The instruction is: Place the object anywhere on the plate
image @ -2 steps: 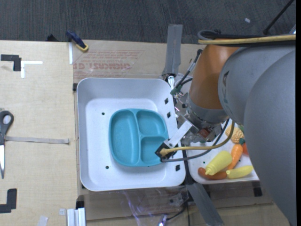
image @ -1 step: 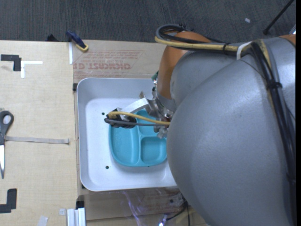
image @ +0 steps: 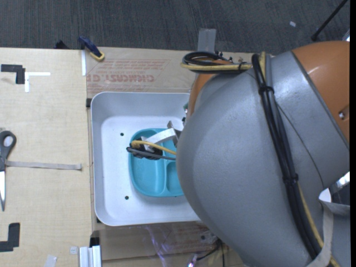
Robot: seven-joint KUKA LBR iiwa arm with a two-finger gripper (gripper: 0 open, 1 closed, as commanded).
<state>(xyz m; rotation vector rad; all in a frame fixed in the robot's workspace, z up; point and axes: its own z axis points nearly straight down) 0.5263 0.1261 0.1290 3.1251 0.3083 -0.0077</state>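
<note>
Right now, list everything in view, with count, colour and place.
bin: one, white, centre of the view, partly hidden by the arm.
plate: one, blue, with compartments, lying in the bin.
cables: a yellow and a black strand, above the plate's upper part.
scissors: one pair, grey, at the left edge on the bench.
bench: one, pale wood, left side.
cardboard: one brown sheet with red print, behind the bin.
clip: one, blue and yellow, at the cardboard's top left corner.
floor: dark grey, along the top.
arm: one, grey with an orange band, covering the right half; what it carries over the plate is too hidden to tell.
</note>
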